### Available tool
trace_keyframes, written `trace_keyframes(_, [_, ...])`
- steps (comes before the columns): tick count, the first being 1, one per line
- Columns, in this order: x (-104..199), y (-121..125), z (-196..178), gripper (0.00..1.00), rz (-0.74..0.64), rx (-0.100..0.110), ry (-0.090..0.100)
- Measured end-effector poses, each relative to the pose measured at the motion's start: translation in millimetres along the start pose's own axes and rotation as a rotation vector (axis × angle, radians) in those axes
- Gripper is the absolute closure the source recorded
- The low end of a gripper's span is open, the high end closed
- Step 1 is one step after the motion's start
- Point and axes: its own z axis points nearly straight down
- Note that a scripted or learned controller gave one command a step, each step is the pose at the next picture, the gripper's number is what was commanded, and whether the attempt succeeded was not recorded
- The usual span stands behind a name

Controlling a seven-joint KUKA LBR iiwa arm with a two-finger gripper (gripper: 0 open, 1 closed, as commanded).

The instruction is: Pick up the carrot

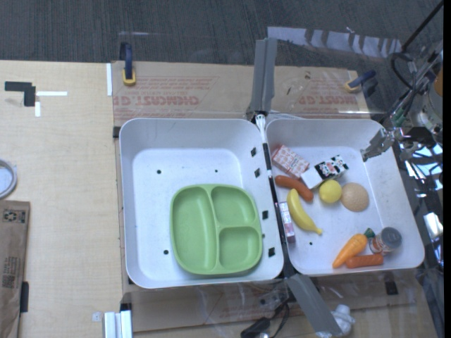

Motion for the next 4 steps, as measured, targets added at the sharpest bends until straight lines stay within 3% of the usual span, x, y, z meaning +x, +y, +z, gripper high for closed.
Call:
trace_keyframes(1, [22.7, -47.0, 110.8, 0.00, -0.034, 0.002, 0.001])
trace_keyframes(2, [13.6, -94.3, 141.4, 0.00, -0.259, 0.000, 0.002])
trace_keyframes(3, [88.1, -100.1, 141.3, 0.00, -0.328, 0.000, 0.001])
trace_keyframes(4, [88.0, -100.1, 141.3, 0.00, -0.327, -0.001, 0.001])
